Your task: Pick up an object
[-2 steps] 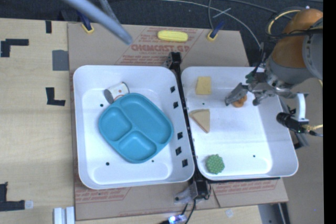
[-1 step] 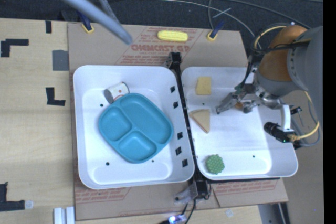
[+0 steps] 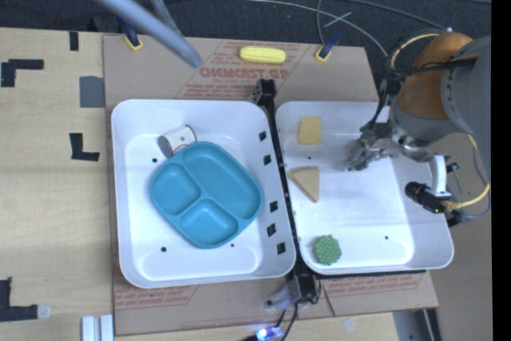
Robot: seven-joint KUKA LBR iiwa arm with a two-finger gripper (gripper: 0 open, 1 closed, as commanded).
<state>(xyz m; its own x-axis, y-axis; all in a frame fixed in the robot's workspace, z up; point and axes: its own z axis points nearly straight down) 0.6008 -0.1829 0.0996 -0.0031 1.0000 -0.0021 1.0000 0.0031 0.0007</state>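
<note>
In the right bin (image 3: 399, 251) lie a yellow square block (image 3: 310, 130) near the back, a tan wedge (image 3: 306, 183) by the left wall, and a green bumpy ball (image 3: 326, 249) near the front. My gripper (image 3: 363, 154) hangs low over the right bin's back right part, to the right of the block and the wedge. Nothing shows between its tips. In the left bin (image 3: 136, 251) rests a blue divided plate (image 3: 207, 192) with a small white cup (image 3: 177, 139) lying on its side just behind it.
A yellow banana-shaped toy (image 3: 262, 55) lies on the cardboard behind the bins. A black divider clip strip (image 3: 273, 172) runs between the bins. The grey and orange arm (image 3: 435, 96) occupies the right side. Cables trail across the dark background.
</note>
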